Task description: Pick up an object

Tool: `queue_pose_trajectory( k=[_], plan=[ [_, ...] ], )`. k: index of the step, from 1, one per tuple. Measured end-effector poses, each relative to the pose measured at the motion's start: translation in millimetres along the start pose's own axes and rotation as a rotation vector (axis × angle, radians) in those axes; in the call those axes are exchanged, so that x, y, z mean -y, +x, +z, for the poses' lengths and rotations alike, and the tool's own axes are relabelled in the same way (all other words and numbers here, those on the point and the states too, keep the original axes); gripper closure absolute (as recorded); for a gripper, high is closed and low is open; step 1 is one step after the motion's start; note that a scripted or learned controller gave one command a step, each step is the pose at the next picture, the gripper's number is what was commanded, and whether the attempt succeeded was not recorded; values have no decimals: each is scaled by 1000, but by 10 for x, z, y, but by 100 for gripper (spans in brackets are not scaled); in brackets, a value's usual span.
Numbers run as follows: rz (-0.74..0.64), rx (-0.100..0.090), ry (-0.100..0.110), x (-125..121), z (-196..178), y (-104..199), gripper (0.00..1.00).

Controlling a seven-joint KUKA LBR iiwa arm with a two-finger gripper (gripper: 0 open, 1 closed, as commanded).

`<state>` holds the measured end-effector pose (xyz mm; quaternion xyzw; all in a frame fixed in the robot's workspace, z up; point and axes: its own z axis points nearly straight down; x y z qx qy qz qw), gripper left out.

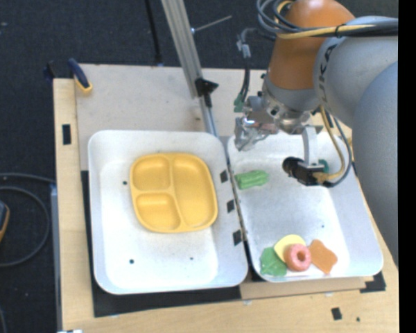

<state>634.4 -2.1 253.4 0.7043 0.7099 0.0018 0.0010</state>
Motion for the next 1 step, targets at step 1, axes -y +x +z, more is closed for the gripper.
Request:
queue_pose_trajectory(
  k=[1],
  plan=[
    [1,0,0,-192,-51,471,100]
  ],
)
